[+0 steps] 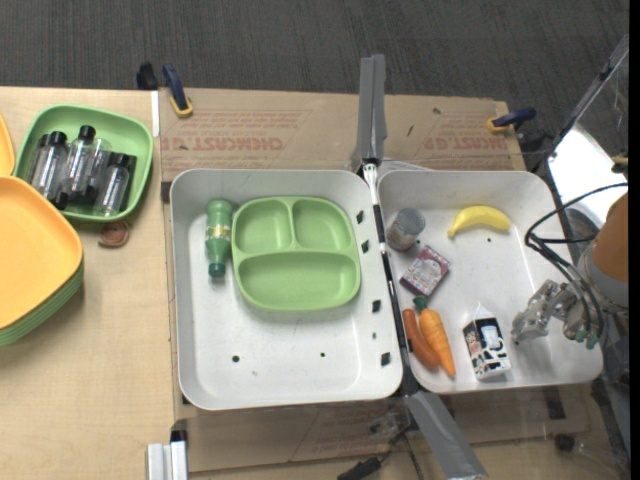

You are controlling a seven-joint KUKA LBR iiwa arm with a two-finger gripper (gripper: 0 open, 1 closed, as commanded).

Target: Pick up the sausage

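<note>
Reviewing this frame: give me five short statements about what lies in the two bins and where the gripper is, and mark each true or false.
1. The green divided plate lies in the left bin. True.
2. The banana lies in the left bin. False: it lies in the right bin, near its far wall.
3. The green bottle lies beside the plate's left edge. True.
4. The gripper is over the left bin. False: it is over the right bin's near right part.
5. The carrot lies left of the small carton. True.
</note>
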